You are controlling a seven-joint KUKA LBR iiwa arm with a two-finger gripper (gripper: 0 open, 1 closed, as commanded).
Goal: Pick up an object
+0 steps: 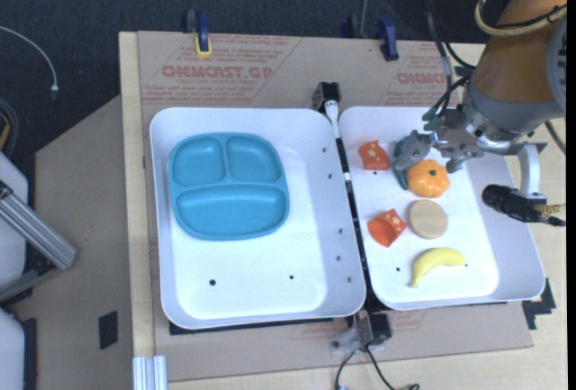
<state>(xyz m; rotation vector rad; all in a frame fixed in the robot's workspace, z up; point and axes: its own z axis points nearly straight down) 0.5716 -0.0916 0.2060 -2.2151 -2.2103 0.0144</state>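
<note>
Approach step: grey two-finger gripper (pixel 416 154) low over small orange pumpkin-like toy (pixel 428 178), mid right white bin (pixel 517 276). Finger opening: can't tell. Next: confirm grasp, lift.

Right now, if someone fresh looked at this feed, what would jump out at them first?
Probably the big blue divided plate, alone in the left bin. Next, the grey and orange arm reaching into the right bin, its pincer low at the small orange pumpkin. Around that sit two red pieces, a beige disc and a yellow banana nearest the front.
</note>
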